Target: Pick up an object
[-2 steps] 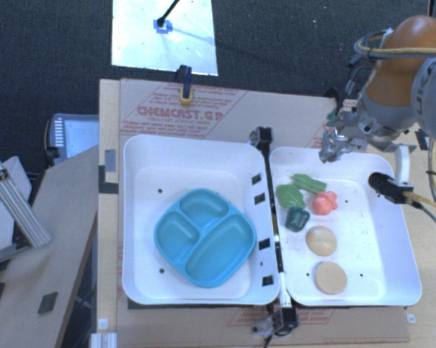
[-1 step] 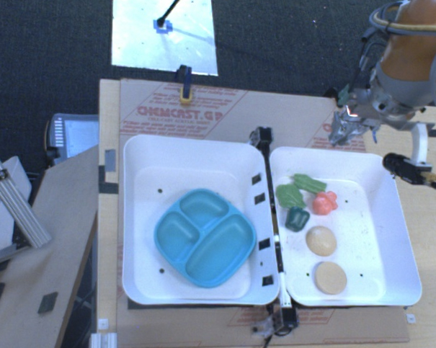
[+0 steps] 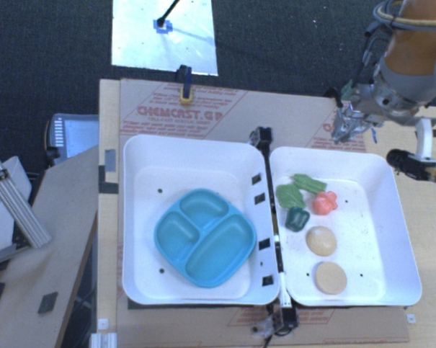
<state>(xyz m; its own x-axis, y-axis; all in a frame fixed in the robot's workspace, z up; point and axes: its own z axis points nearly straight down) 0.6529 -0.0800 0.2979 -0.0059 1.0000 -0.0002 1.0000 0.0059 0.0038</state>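
Hand (image 3: 346, 128) hovering above right bin's (image 3: 400, 214) far rim, grip state unclear, nothing visibly held. Toy foods lying untouched inside: green pepper (image 3: 297, 218), red piece (image 3: 324, 202), two tan rounds. Pick not started.

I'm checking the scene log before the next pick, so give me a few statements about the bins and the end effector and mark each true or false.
1. The blue divided plate lies in the left bin. True.
2. The end effector hangs over the plate. False: it is above the far edge of the right bin.
3. The two tan round pieces lie in the right bin. True.
4. The red piece sits on the plate. False: it lies in the right bin beside the green pieces.
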